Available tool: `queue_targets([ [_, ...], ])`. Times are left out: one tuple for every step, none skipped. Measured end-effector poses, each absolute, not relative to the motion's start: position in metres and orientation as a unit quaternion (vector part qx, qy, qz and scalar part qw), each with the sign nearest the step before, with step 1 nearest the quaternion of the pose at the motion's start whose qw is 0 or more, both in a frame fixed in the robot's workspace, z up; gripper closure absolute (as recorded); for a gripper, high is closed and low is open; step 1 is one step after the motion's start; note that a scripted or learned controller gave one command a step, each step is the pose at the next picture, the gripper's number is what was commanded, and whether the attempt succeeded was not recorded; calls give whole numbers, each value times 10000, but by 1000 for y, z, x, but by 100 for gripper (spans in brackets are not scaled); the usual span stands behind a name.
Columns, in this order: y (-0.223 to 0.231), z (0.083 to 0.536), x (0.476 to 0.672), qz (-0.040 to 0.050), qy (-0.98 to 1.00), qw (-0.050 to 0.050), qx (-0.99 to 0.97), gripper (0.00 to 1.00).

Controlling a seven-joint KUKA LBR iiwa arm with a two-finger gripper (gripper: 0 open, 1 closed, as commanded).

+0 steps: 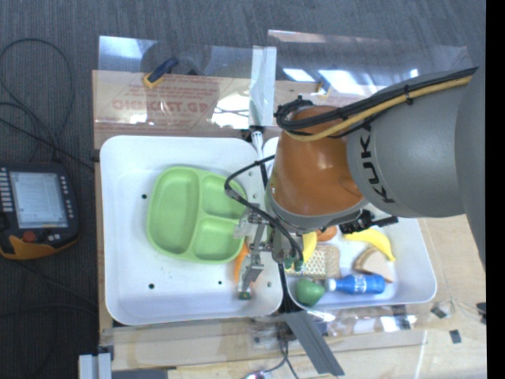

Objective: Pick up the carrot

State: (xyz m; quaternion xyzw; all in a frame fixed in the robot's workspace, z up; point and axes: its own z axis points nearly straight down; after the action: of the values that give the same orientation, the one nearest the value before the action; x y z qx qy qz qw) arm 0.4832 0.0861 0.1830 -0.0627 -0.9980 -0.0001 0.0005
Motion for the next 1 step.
queue_targets([
  [-17, 184, 484, 11, -9999, -3, 154, 0],
])
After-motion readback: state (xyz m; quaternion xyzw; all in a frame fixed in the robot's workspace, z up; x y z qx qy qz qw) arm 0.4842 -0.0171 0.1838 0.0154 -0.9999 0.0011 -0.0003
